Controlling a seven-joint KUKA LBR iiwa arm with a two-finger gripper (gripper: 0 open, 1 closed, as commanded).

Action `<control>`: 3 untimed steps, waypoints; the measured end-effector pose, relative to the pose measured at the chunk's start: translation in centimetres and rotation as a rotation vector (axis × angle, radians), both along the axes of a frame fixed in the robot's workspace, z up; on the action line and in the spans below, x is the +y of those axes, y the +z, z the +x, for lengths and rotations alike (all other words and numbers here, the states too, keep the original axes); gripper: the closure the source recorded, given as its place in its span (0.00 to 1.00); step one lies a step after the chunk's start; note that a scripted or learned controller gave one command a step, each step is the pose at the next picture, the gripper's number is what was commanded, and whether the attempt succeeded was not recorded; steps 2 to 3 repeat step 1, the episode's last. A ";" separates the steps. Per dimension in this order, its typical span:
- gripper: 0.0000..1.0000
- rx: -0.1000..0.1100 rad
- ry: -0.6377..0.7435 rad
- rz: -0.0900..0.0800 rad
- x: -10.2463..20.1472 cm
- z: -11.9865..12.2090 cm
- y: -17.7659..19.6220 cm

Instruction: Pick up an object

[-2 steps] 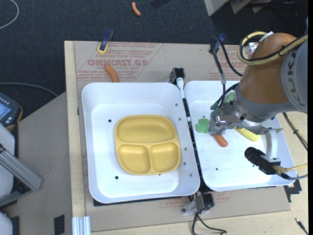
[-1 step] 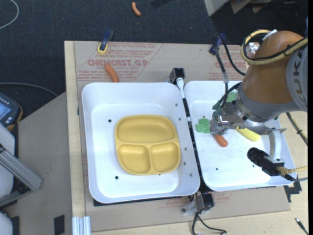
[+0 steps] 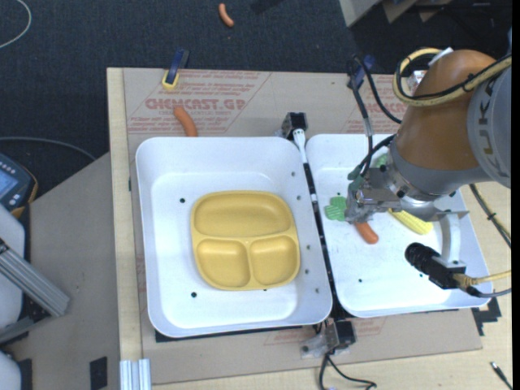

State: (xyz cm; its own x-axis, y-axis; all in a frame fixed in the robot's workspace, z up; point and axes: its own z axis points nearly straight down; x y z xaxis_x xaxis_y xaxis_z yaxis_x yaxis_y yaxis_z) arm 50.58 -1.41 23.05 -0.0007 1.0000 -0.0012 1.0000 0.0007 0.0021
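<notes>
In the right bin [image 3: 382,295] lie a small green piece [image 3: 334,210], a short orange piece [image 3: 369,233] and a yellow strip [image 3: 411,222]. My gripper [image 3: 361,207] hangs low over the bin's left part. It is just right of the green piece and just above the orange one, and its body hides where its tips meet them. The grey and orange arm [image 3: 443,120] covers the bin's upper right. Nothing can be seen held in the gripper.
The left bin [image 3: 162,218] holds a yellow divided plate [image 3: 244,238]. An orange sausage-shaped piece [image 3: 185,121] and a blue-yellow clamp [image 3: 173,70] lie on the cardboard behind the bins. Another orange piece [image 3: 226,14] lies on the dark floor.
</notes>
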 end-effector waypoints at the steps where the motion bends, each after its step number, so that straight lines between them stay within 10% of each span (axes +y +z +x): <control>1: 1.00 0.000 -0.003 0.000 -1.2 -0.1 0.0; 3: 1.00 0.000 -0.003 0.000 -1.2 -0.1 0.0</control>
